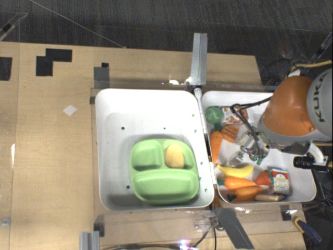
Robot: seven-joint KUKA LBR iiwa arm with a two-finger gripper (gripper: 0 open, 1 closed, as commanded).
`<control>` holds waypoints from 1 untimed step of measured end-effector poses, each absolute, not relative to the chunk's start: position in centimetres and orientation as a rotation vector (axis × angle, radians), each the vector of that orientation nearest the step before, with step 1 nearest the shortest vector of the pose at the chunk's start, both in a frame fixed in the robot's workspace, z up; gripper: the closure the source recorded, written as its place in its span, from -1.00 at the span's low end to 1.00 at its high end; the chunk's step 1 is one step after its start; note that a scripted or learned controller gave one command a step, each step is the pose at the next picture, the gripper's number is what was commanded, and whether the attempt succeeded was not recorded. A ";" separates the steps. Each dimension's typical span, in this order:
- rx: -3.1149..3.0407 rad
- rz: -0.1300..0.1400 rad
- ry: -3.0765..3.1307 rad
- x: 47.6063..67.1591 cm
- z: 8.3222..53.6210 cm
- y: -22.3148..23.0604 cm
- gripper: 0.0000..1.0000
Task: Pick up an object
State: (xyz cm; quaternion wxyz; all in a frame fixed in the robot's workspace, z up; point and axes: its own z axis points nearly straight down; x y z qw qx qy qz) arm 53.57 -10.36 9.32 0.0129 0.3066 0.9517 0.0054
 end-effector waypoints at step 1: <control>1.286 0.009 2.851 57.2 9.2 -9.2 -1.00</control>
